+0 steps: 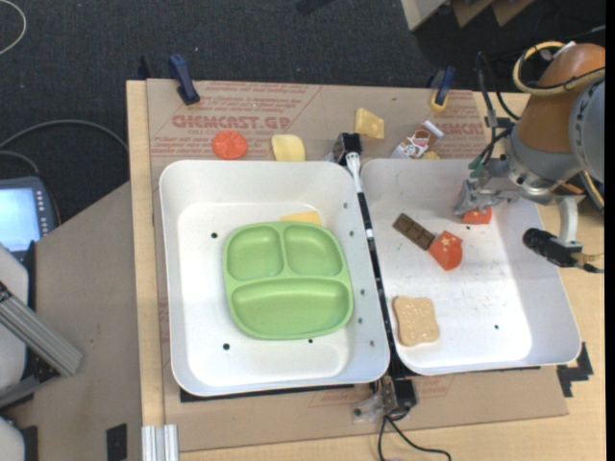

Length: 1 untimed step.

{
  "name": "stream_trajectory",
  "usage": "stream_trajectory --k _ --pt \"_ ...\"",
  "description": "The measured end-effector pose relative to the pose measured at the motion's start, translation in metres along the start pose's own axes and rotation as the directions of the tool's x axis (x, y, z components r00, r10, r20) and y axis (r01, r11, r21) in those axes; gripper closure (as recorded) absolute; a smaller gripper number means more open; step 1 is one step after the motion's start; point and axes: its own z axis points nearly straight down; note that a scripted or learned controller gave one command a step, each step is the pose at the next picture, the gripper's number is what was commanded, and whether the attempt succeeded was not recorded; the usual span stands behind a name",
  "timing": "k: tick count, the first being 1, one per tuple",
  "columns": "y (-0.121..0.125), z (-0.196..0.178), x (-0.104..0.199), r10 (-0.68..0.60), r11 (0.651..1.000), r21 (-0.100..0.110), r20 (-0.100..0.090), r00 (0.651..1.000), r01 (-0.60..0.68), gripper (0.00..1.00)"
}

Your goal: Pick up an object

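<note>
A: What do we have on the left?

B: Dark carpet runs around the table [154,373], and a lit screen [19,214] sits at the far left edge. The table top is a brown cardboard sheet with red print; we read "CHEMCAST" there, the rest too faint for us to make out. A blue clamp [183,78] grips its back edge.

A: And the bins?

B: The left bin [183,257] holds a green divided plate [286,279] with a pale yellow piece [302,218] just behind it. Behind that bin, on the cardboard, we see a red disc [229,144], a yellow block [287,147] and, further right, a yellow wedge [369,123] and a small printed packet [417,143] whose label we cannot read.

A: The right bin?

B: In the right bin [538,325] we see a brown bar [414,230], a red block [446,250] just beside it, and a slice of toast [415,320] near the front. A small red piece [477,216] lies near the back.

A: The arm?

B: The jaws [478,200] are low over that small red piece, touching or nearly so. We cannot tell how far apart they stand, nor whether they have hold of it.
</note>
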Motion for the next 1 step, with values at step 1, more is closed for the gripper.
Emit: stream_trajectory --k 1 --pt "-0.0534 -0.0882 0.0289 0.002 1.0 0.005 -0.004 1.0 -0.002 1.0"
